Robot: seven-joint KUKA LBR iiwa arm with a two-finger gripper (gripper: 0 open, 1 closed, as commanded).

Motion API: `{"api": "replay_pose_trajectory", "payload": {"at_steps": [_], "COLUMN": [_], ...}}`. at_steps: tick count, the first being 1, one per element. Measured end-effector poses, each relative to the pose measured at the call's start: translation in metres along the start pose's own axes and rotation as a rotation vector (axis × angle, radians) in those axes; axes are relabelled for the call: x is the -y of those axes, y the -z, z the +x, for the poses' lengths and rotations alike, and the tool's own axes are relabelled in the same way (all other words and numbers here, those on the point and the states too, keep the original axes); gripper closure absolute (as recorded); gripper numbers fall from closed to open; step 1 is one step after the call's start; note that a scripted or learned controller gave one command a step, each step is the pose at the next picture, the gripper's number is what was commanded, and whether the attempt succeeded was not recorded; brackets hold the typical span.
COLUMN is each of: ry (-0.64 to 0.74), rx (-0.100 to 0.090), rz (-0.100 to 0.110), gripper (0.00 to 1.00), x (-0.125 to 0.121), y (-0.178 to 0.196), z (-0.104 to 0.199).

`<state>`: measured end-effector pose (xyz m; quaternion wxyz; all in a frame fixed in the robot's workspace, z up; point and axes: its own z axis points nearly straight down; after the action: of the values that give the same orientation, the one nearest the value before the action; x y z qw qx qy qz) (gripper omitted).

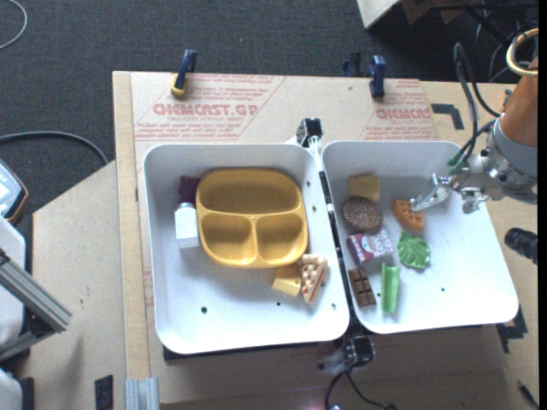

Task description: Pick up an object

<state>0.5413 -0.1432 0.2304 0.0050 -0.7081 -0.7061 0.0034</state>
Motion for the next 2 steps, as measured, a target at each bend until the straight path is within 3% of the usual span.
{"api": "replay_pose_trajectory", "payload": {"at_steps": [1,2], "ry": [0.002,0.003], "rx": [0.002,0.000], "rz": [-0.012,-0.004], "gripper": [0.00,0.00], "x": [-0.002,-0.001], "y": [0.006,-0.057], "z": [0.000,0.004]}}
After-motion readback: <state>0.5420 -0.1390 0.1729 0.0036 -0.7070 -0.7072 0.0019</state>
